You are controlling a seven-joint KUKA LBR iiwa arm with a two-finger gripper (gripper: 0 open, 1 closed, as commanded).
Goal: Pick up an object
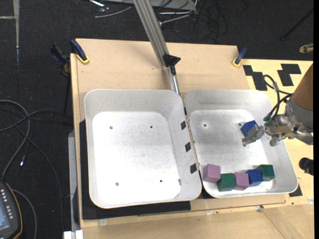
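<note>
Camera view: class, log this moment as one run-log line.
arm: over right bin | gripper: beside blue block | grasp: unclear | five blocks: front edge

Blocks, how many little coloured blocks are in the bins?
6, all in the right white bin. Five line its near edge: purple block, green block, pink-purple block, blue block, green block. Another blue block sits beside the gripper. More may be hidden underneath.

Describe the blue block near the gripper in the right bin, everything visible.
The blue block is small, cube-like and plain blue, seemingly solid-coloured plastic or foam. It sits in the upper right part of the right bin, apart from the row of blocks along the near edge. The gripper is right against it; whether it is gripped is unclear.
</note>
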